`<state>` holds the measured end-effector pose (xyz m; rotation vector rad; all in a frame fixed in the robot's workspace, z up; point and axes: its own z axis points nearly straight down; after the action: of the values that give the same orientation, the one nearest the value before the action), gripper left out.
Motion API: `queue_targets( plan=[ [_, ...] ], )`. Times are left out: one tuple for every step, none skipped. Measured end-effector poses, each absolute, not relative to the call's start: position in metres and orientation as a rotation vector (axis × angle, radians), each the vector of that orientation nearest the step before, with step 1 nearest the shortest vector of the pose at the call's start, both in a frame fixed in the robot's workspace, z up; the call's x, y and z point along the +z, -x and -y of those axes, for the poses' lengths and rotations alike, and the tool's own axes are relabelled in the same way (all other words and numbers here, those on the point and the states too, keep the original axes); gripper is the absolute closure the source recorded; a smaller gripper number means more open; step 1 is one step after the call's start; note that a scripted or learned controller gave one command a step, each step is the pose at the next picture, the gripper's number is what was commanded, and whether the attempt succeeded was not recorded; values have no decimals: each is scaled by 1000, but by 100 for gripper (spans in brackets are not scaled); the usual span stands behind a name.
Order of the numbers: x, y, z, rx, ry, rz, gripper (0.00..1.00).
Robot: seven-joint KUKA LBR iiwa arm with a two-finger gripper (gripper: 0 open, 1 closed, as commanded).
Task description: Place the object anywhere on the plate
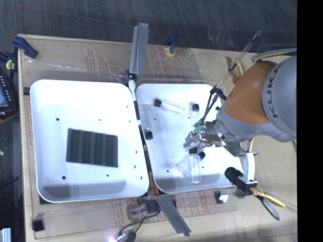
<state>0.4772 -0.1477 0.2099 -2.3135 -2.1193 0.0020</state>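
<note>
Tool [194,141] low in right bin [166,183]; finger state: cannot tell. Clear cup [191,168] lies just below tool, on bin floor. Dark plate [92,147] in left bin [45,100], well apart, leftward across divider.

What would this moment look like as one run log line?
arm: over right bin | gripper: low, near clear cup | plate: dark, in left bin | placement: not yet done

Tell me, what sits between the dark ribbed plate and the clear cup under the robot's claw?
In the camera view, the raised rims where the two bins meet lie between the dark plate and the clear cup, with bare white floor either side.
</note>
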Motion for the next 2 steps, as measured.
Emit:
queue_targets(
  plan=[
    [200,-511,90,4,2531,1856,100],
    [191,-551,28,3,2322,2112,100]
  ],
)
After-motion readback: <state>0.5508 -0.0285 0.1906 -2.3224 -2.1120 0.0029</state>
